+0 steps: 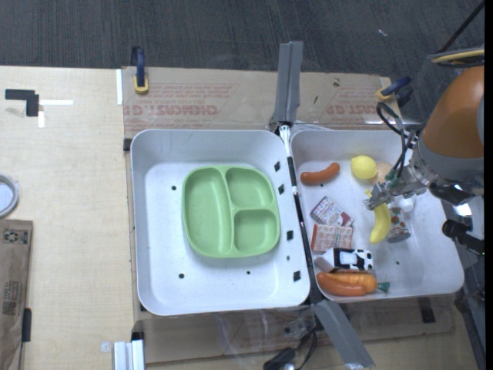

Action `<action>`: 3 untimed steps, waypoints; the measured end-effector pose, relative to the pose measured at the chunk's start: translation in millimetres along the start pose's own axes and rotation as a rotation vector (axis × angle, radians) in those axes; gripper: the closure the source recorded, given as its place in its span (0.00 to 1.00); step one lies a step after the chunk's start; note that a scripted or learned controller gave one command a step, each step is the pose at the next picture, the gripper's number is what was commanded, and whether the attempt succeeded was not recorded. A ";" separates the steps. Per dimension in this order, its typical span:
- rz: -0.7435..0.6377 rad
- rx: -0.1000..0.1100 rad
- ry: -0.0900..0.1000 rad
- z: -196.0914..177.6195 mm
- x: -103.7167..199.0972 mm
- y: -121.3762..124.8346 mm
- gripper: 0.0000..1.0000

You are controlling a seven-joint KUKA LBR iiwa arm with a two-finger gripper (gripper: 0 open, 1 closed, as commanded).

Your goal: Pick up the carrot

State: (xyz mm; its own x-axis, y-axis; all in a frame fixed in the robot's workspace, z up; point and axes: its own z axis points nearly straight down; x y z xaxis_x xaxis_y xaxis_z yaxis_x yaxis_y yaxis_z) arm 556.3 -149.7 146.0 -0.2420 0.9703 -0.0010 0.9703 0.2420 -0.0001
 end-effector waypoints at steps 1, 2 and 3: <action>0.014 0.001 -0.001 -177.3 -48.5 -51.6 1.00; 0.394 0.002 -0.001 -244.8 -70.4 -19.1 1.00; 0.813 0.004 -0.002 -294.3 -51.6 -32.6 1.00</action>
